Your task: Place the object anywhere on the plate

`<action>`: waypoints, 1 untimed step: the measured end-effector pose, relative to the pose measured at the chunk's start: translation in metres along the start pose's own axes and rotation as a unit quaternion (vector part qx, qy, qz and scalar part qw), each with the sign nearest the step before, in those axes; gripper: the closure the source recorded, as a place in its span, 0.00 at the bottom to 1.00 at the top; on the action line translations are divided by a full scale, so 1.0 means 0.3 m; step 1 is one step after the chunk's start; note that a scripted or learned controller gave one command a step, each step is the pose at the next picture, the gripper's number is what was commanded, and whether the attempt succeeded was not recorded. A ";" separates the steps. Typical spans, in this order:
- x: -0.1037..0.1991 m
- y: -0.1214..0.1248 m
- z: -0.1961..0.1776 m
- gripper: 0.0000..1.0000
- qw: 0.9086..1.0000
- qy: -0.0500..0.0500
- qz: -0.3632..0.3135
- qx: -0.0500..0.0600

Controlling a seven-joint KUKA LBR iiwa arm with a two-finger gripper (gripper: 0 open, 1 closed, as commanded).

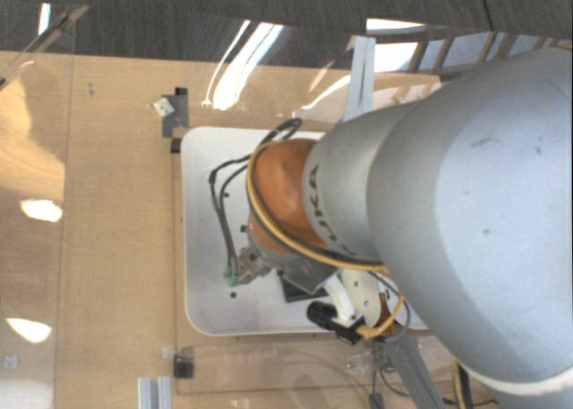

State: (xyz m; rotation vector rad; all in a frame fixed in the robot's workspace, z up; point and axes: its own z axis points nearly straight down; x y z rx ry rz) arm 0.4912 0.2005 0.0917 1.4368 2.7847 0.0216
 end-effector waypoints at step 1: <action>-0.168 -0.126 -0.143 1.00 0.988 0.000 -0.154 0.004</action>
